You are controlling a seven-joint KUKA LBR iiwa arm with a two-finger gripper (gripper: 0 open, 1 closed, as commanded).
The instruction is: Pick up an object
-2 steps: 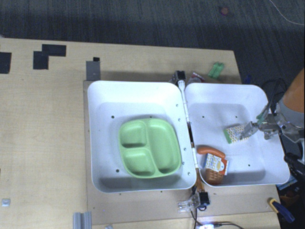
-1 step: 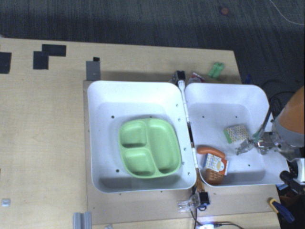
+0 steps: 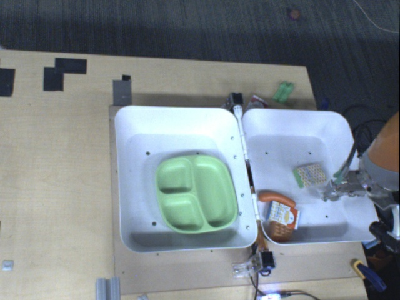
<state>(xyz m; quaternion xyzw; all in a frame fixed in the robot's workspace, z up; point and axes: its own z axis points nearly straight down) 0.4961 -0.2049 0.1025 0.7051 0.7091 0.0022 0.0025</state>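
Observation:
The right bin point(image 3: 294, 133) holds a small flat green-checked square point(image 3: 310, 175) near its middle. At its front left corner lie an orange sausage-shaped piece point(image 3: 276, 198), a little box with a colourful label point(image 3: 283, 214) and a brown round item point(image 3: 279, 231) under the box. My gripper point(image 3: 334, 191) hangs low over the right side of this bin, just right of the checked square and apart from it. The grey arm with its orange band point(image 3: 384, 145) comes in from the right edge.
The left bin point(image 3: 134, 167) holds a light green divided plate point(image 3: 196, 192). A small green object point(image 3: 283, 92) and a black clip point(image 3: 235, 99) lie on the bench behind the bins. Cables and connectors point(image 3: 259, 266) sit at the front between the bins.

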